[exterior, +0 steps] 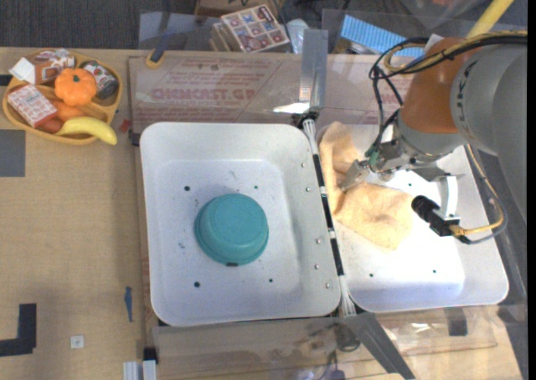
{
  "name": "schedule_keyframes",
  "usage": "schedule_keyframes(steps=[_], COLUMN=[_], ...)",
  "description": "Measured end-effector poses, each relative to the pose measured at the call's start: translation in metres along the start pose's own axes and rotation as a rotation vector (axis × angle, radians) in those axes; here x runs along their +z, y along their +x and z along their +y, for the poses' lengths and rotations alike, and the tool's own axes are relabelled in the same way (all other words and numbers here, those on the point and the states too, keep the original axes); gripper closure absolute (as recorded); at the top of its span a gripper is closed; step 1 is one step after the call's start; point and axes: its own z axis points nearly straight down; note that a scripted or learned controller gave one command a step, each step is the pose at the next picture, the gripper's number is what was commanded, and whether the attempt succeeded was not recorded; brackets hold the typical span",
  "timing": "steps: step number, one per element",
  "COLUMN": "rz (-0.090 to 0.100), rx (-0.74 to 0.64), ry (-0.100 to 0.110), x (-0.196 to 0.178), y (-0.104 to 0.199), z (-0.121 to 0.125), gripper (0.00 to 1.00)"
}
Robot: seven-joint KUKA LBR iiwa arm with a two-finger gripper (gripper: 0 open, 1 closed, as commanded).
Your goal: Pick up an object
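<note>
While the arm (469, 94) reaches in from the right of the camera view, the gripper (362, 171) sits low over the right bin (435, 286), at its left side near the divider between the bins.

Task thing here is most likely the tan cloth (373, 213), a crumpled rag lying in the right bin's left half. One lobe runs up along the divider toward the back wall; the bigger lobe spreads toward the bin's middle. Gripper tip is right at the junction of the two lobes, on or just above the fabric.

Jaws: a pale finger angles down-left into the cloth, but the wrist body hides the rest. Can't tell if open or closed, can't tell if any fabric is pinched.

Handling, my read: light, soft, no stiffness, not fragile, not slippery. It will drape and trail when lifted. Best hold is a raised fold or ridge, so the crease where the lobes meet is a sensible spot. Flat areas offer the fingers nothing. A thin pinch could slip out.

Left bin (167, 286): teal bowl (232, 228) upside down, near the middle, well apart from the gripper. Rigid, domed, likely harder to pinch.

Off bench, back left: basket of toy food (17, 110), not relevant.
</note>
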Motion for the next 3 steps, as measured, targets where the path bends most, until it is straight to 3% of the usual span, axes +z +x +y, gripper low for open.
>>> schedule_keyframes(steps=[2, 3], rz=[0.001, 0.003], rx=[-0.164, -0.16], ry=[-0.002, -0.005], x=[-0.002, -0.012], y=[0.023, 0.022], z=[-0.084, -0.083], gripper=[0.0, 1.0])
